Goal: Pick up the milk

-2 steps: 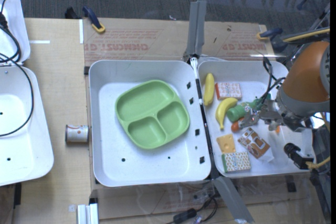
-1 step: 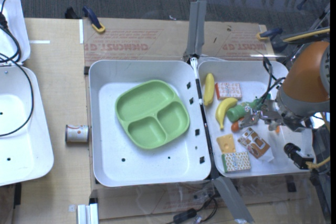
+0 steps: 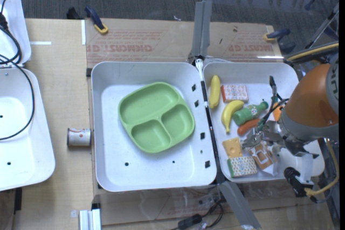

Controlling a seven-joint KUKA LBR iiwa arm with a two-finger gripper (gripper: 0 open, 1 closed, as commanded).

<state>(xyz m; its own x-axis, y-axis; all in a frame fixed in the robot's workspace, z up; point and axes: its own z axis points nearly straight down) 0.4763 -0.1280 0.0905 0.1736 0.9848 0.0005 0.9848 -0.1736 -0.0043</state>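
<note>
step: approach/descend, no grasp yet | my pincer (image 3: 257,140) low in right bin (image 3: 288,70), near its front-right corner; spread or pressed together: can't tell, fingers blurred | milk (image 3: 263,159): prob. the small carton just under my tip, beside cracker box (image 3: 242,166) at front edge | next: centre over carton, close, lift straight | left bin (image 3: 102,116): green plate (image 3: 156,116) only.

A green divided plate (image 3: 156,124) lies in the left bin (image 3: 102,116); the right bin (image 3: 288,70) holds bananas (image 3: 214,91), a green bottle (image 3: 249,113) (beside a carrot (image 3: 247,126)) and the gripper (image 3: 257,137).
</note>
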